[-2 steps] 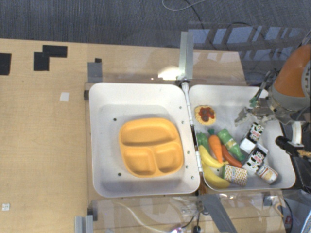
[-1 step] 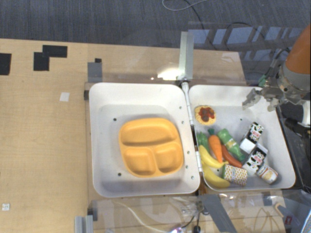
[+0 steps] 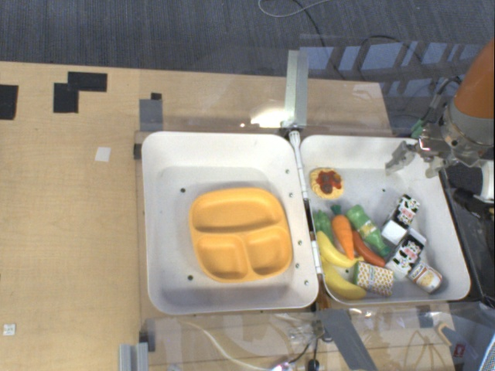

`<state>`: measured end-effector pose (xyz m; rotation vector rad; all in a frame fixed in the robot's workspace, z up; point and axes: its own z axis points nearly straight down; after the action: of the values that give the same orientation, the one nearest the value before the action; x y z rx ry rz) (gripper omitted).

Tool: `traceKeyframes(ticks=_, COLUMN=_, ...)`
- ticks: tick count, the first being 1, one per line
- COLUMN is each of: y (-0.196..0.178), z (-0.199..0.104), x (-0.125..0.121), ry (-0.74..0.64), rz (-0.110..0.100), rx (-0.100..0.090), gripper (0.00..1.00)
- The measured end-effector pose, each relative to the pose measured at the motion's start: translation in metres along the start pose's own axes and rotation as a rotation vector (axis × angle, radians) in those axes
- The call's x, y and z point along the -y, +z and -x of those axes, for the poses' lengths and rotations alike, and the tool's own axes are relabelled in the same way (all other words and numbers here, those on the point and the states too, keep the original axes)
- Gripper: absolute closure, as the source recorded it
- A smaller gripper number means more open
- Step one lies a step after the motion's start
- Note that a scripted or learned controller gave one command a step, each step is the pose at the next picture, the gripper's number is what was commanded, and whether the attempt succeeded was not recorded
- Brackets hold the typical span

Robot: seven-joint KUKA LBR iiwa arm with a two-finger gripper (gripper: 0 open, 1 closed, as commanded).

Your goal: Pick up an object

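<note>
My gripper [image 3: 415, 159] hangs over the back right part of the right bin [image 3: 363, 154], open, with nothing between its fingers. The toys lie below and left of it in that bin: a small round pizza [image 3: 327, 182], an orange carrot [image 3: 343, 234], a green vegetable [image 3: 368, 229], a yellow banana [image 3: 339, 272], a red piece [image 3: 372, 256], a patterned box [image 3: 375, 280], two black-and-white cartons [image 3: 406, 209] [image 3: 408, 250] and a small can [image 3: 426, 277]. The nearest toy, the upper carton, lies apart from the fingers.
The left bin [image 3: 166, 207] bears an orange divided plate [image 3: 236, 233]. A metal post [image 3: 296, 91] stands behind the rim between the two bins. The arm's orange band [image 3: 478, 91] sits at the right edge.
</note>
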<state>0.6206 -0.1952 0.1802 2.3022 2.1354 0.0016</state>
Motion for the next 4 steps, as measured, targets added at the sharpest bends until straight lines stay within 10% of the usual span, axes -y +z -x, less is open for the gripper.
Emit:
traceKeyframes(ticks=1, y=0.050, z=-0.026, x=0.070, ry=0.222, rz=-0.004, rx=-0.001, gripper=0.00)
traceKeyframes(ticks=2, y=0.016, z=-0.014, x=0.107, ry=0.189, rz=-0.003, rx=-0.001, gripper=0.00)
traceKeyframes(ticks=3, y=-0.001, z=-0.084, x=0.139, ry=0.218, rz=-0.003, rx=-0.001, gripper=0.00)
traceKeyframes(ticks=4, y=0.091, z=-0.072, x=0.102, ry=0.173, rz=0.011, rx=-0.001, gripper=0.00)
